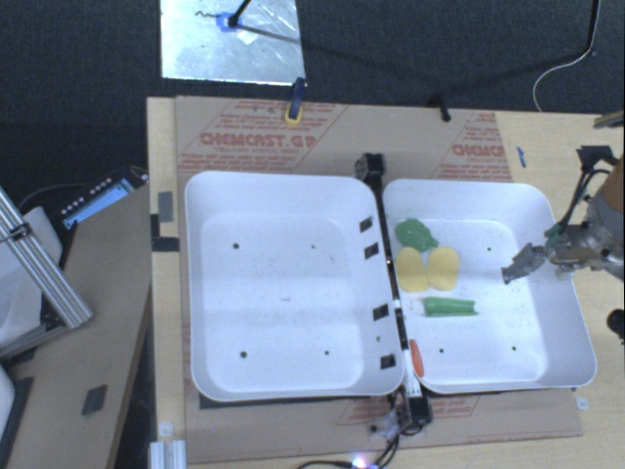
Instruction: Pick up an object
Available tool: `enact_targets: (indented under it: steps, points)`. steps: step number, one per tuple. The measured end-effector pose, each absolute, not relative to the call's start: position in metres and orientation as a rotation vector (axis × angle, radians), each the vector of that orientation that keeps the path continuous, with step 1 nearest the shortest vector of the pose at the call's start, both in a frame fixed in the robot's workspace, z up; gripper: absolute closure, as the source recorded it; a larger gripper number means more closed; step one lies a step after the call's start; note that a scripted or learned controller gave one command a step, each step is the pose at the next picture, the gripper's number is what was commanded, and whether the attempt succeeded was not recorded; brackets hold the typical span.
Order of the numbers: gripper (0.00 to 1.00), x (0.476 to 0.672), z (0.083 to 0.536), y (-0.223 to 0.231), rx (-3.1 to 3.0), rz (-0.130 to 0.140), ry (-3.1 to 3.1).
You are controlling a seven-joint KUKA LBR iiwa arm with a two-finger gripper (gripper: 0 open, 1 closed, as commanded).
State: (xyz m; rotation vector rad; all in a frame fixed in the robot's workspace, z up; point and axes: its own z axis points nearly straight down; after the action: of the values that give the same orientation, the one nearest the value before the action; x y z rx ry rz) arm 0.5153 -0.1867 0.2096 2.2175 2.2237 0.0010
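Note:
The right bin [547, 360] holds a green leafy piece [414, 233], two pale yellow pieces [428, 269] side by side, a long green piece [450, 307], and a small orange piece [417, 359] at its left rim. My gripper [524, 263] hangs over the right side of this bin, to the right of the yellow pieces and apart from them. I see nothing between its fingers.
The left bin [210, 203] lies beside the right one, with black clips [373, 252] along the shared rim. Both rest on a cardboard sheet [254, 135]. A shiny metal plate [229, 27] lies at the back.

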Motion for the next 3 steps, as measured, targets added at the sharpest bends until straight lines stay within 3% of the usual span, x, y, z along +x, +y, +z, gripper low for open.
enact_targets:
  steps: [1, 2, 3]
  points:
    - [1.00, 0.516, 0.221, -0.187, 2.212, 0.004, 2.225]
    - [1.00, 0.485, 0.170, -0.166, 2.222, -0.002, 2.227]
    - [1.00, 0.486, 0.080, -0.094, 2.214, 0.001, 2.234]
